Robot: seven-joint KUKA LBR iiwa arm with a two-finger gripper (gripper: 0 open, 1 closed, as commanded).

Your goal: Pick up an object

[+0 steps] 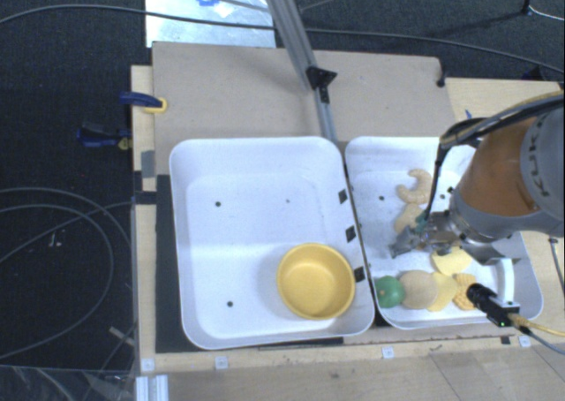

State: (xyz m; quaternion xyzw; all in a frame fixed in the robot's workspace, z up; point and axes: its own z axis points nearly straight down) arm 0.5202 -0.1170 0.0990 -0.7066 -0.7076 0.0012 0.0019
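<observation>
My gripper (pixel 411 240) hangs low in the middle of the right bin (pixel 375 165), and the wrist above hides how its fingers stand. Just beyond it lies a tan curved piece (pixel 413 189). Nearer the front wall sit a green ball (pixel 387 289), a beige round lump (pixel 418 289), a pale yellow flat piece (pixel 451 261) and an orange-yellow piece (pixel 463 291). A yellow bowl (pixel 315 280) stands at the front right of the left bin (pixel 247 170). I see nothing between the fingers.
The arm's orange band (pixel 499 174) and grey wrist cover the right bin's right side. A grey pole (pixel 291 28) slants across the bench from the back to the bins' shared wall. Blue and yellow clamps (pixel 124 121) sit at the bench's left edge.
</observation>
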